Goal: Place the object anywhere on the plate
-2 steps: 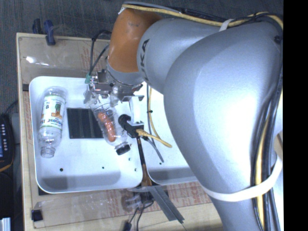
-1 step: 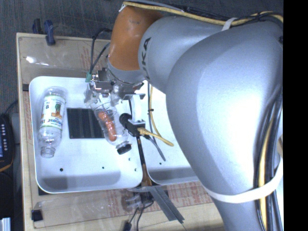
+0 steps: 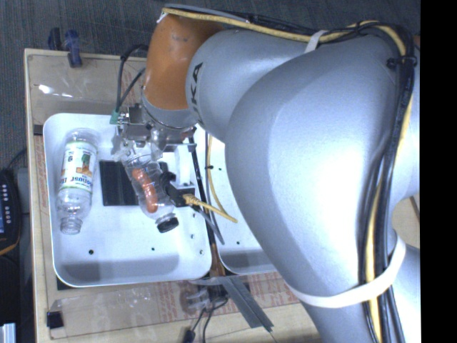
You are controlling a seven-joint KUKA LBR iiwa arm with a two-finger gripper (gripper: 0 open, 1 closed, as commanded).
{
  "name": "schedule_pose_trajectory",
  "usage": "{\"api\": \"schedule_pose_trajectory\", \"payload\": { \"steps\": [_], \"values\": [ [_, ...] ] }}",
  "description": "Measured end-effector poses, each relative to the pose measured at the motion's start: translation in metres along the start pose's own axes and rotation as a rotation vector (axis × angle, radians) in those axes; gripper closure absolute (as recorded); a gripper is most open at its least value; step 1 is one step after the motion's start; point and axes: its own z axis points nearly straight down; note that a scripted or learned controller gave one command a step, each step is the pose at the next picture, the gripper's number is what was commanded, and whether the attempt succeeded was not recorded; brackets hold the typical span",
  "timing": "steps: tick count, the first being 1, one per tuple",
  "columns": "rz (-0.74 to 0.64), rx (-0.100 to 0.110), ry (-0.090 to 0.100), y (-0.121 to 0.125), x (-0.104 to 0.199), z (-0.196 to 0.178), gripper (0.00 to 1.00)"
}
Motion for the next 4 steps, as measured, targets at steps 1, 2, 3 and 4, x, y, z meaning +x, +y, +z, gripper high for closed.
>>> {"api": "schedule_pose_trajectory", "payload": {
  "steps": [1,2,3,4],
  "values": [
    [0.080,-0.004,0.001,0.017,-0.044,-0.006,1.00],
    [0.016,-0.001,0.002,0.008,-0.001,0.013,1.00],
    [0.186,0.001,0.001,0.001,-0.013,0.038,1.00],
    [0.252,-0.003,0.001,0.031,0.007,0.029,1.00]
  ]
}}
